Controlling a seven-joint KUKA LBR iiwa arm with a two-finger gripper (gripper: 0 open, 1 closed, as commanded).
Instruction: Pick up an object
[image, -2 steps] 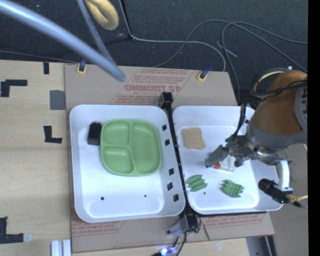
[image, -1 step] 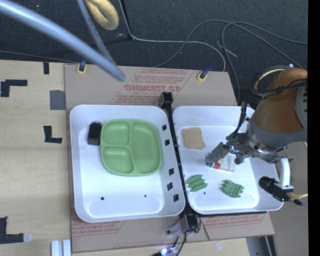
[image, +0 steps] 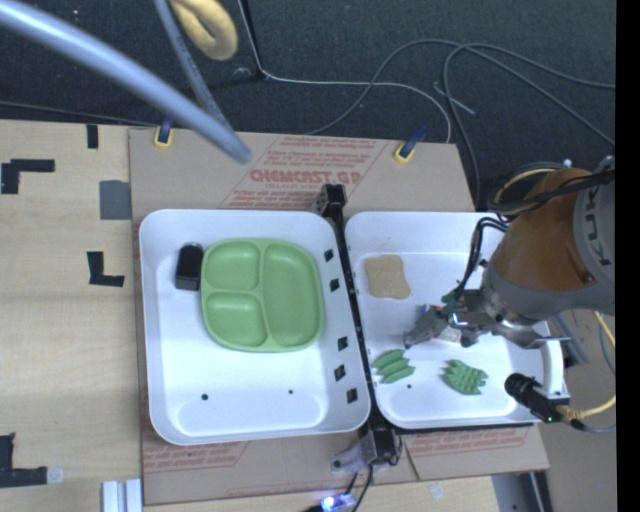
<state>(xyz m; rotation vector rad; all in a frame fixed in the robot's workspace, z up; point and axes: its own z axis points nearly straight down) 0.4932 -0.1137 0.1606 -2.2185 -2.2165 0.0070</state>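
Observation:
The right bin (image: 440, 225) holds a tan slice of bread (image: 385, 277) near its left wall, a green pea pod (image: 394, 367) toward the front, and a green leafy piece (image: 464, 377) to the right of the pod. My gripper (image: 443, 326) hangs low over the middle of this bin, between the bread and the leafy piece. One grey finger (image: 424, 328) points left toward the pod, the other finger (image: 468, 337) sits to its right. The fingers stand open with nothing between them.
The left bin (image: 160, 300) holds a green divided plate (image: 263, 295) and a small black block (image: 189, 266) beside the plate's left edge. A row of black clips runs along the divider (image: 342, 300) between the bins. Cables lie behind the bins.

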